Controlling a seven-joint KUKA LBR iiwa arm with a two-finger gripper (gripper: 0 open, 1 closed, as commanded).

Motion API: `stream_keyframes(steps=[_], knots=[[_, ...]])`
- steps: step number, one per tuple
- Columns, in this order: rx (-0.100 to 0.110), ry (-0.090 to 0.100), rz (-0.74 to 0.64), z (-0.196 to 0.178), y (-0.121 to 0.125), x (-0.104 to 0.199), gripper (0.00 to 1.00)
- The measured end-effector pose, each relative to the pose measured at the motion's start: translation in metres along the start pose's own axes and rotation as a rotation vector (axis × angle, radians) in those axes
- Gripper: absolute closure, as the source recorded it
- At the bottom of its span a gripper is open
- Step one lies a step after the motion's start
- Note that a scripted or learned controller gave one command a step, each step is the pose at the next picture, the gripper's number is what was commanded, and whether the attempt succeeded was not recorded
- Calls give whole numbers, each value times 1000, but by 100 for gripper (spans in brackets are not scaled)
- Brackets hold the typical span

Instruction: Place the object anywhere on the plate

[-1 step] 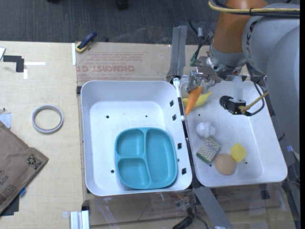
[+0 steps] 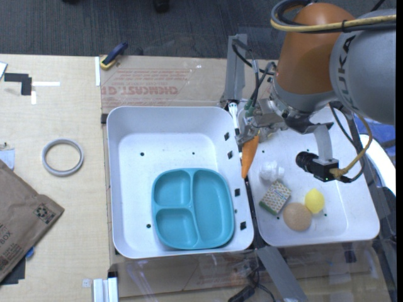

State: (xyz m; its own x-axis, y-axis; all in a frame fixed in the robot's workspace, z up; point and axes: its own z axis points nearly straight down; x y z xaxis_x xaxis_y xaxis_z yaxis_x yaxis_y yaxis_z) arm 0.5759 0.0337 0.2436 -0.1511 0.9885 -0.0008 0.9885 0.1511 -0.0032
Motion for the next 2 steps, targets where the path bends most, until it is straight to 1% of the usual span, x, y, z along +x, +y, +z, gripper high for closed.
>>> stream_keyframes(steps=[1,2], knots=[[0,0,0,0,0,0,0],[2,-1,3,-8,0,-2,100]])
